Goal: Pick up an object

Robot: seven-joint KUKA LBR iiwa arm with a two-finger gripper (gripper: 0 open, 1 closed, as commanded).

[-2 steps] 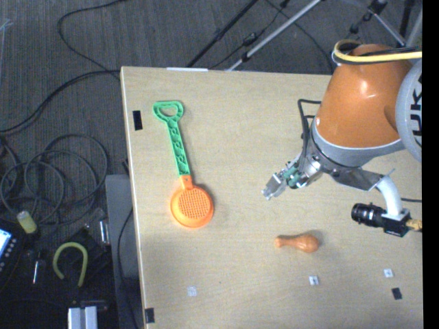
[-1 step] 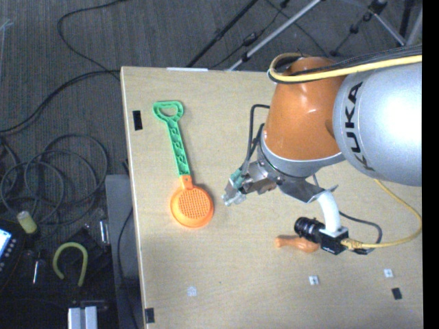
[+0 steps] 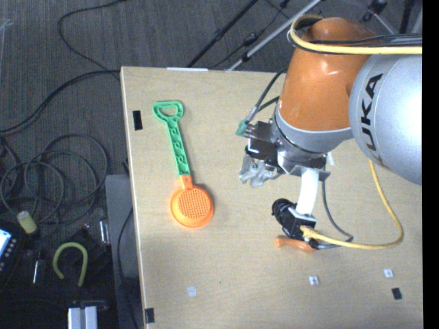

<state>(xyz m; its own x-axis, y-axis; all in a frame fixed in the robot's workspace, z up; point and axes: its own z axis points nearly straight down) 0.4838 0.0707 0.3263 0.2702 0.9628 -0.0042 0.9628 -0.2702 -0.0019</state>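
**Task object.** A toy strainer [image 3: 184, 173] lies flat on the tan bench top [image 3: 206, 279]. It has a green perforated handle [image 3: 177, 142] and a round orange mesh head [image 3: 192, 206].

**Orientation.** The long axis runs almost straight up and down the camera view, leaning slightly. The looped end of the handle points to the far edge of the bench, a little to the view's left. The mesh head points to the near edge, a little to the view's right. The head is therefore the end closer to the gripper.

**Gripper.** The gripper [image 3: 259, 173] hangs below the orange band [image 3: 322, 81] of the arm, over bare bench top. Its state — released or clenched — cannot be told, because the tool end shows as a small pale grey mass without clear detail. Nothing is visibly held in it.

**Relative position.** The strainer lies to the view's left of the gripper and apart from it, with a strip of bare bench top between them. The mesh head sits left of the gripper and slightly nearer the camera. The handle loop sits left of it and farther away.

**Other items.** A small orange object [image 3: 295, 244] lies on the near side of the gripper, to the view's right — beside a black fitting [image 3: 287, 214] and a yellow cable [image 3: 357, 242].
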